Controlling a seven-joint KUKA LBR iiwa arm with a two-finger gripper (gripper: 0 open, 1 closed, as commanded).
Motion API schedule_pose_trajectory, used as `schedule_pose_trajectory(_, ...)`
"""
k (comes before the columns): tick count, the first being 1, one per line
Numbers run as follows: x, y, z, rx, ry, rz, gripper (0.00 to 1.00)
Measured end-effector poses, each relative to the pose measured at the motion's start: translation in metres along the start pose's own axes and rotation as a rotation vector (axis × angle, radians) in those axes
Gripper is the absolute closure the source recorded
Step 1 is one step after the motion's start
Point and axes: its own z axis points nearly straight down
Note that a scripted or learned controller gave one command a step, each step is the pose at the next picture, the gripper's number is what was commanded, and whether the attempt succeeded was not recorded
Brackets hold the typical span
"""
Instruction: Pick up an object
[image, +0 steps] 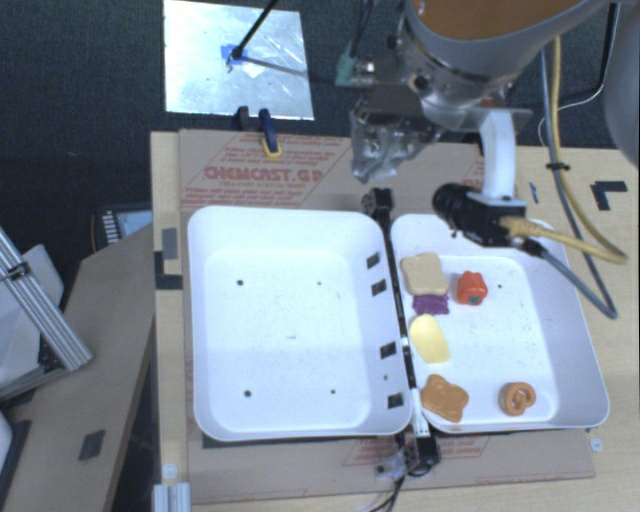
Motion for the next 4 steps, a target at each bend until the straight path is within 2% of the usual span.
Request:
schedule_pose_trajectory(1,0.027,-0.001,0.158,0.023,-0.007,-0.007,1.0)
schedule_pose_trajectory(2,-0.002,0.028,0.069,-0.002,0.0,0.0,1.0)
schedule_pose_trajectory(3,0.058,-0.027,-0.02,0.0,0.004,-0.014,1.0)
schedule_pose_trajectory(4,0.055,-0.024,-0.025,0.005,0.001,-0.008,1.0)
